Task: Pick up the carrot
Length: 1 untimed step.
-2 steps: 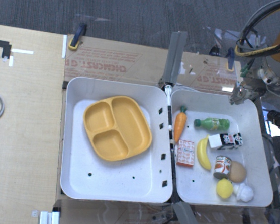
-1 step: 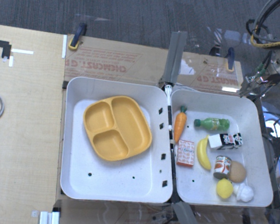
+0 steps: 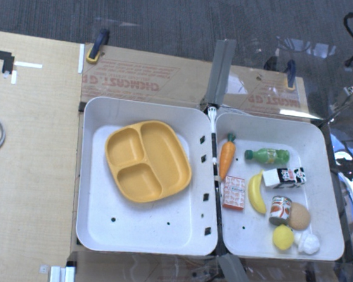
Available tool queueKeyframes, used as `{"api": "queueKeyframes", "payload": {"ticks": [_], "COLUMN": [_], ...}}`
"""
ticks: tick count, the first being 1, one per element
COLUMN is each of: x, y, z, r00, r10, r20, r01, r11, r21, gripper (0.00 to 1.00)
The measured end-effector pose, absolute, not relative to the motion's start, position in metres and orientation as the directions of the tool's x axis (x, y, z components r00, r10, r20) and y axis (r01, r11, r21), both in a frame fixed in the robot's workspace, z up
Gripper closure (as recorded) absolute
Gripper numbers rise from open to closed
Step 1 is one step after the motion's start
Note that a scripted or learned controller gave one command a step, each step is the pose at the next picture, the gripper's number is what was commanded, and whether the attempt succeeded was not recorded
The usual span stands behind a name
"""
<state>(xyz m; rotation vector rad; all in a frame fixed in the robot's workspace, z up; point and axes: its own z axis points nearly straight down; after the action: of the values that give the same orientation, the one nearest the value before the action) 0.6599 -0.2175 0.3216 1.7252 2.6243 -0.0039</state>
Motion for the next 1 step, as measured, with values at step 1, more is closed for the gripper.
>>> {"api": "queueKeyframes", "payload": {"ticks": [1], "x": [0.5695], "y": [-0.2233], "z": [0.4194], "r00": [-0.553], "r10": [0.833], "r20": [-0.001], "r01": [0.833], "r11": [0.553], "r21": [-0.002], "gripper": [1.00]}}
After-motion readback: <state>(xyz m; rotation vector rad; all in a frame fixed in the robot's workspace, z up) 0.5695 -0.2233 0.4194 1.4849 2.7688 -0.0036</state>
